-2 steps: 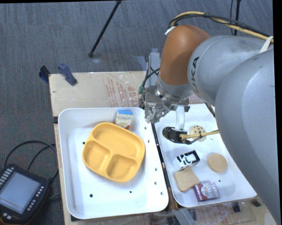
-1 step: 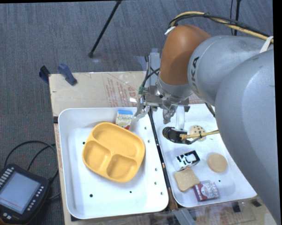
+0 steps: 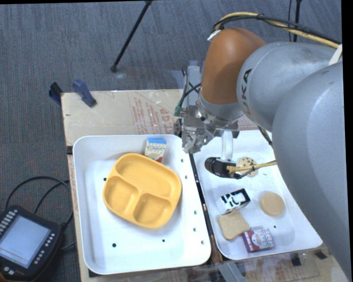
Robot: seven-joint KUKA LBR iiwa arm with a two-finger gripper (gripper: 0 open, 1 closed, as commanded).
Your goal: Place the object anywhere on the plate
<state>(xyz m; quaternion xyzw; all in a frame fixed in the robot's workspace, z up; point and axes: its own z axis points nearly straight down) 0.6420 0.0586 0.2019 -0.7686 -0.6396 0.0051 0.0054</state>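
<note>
A yellow divided plate point(image 3: 142, 189) lies in the left white bin point(image 3: 93, 239), with nothing on it. A small blue and white carton point(image 3: 156, 148) stands just beyond the plate's far edge. My gripper point(image 3: 192, 141) hangs over the rims where the two bins meet, right of the carton and beyond the plate's right corner. I see nothing held in it.
The right bin point(image 3: 301, 234) holds a chocolate-chip cookie point(image 3: 245, 163), a black and white piece point(image 3: 235, 199), a round tan bun point(image 3: 272, 203), a toast slice point(image 3: 233, 224) and a small red packet point(image 3: 258, 239). A pendant point(image 3: 21, 241) lies on the floor at left.
</note>
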